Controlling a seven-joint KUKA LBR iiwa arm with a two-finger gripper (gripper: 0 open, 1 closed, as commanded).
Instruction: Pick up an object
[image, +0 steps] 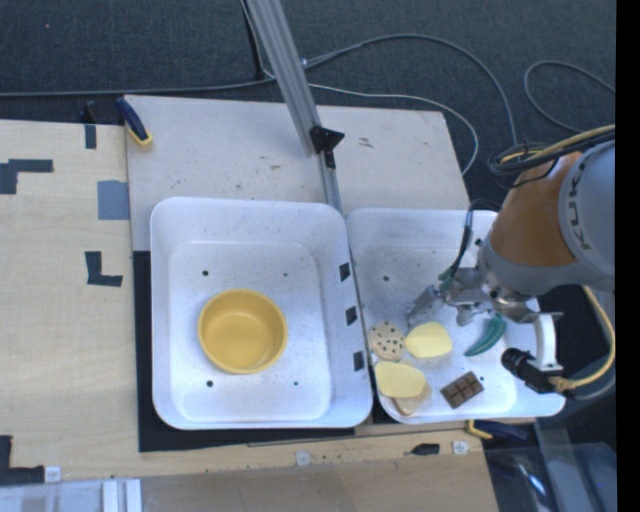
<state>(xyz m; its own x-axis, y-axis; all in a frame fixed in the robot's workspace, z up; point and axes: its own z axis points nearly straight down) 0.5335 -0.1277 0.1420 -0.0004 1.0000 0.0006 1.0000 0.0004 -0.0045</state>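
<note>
In the right bin (400, 250) lie a pale yellow oval piece (429, 341), a round cookie (386, 342), a second yellow piece (399, 379) over a tan one, a brown chocolate bar (462, 389) and a green curved object (487, 335). My gripper (437, 299) hangs low over this bin, just above and right of the oval piece, its fingers (424, 301) pointing left. I see nothing held between them.
The left bin (250, 225) holds a yellow bowl (242, 330). A metal pole (295, 85) slants down to the divider between the bins. Cables trail on the dark floor at the top right. A blue and yellow tool (134, 121) lies at the bench's far left corner.
</note>
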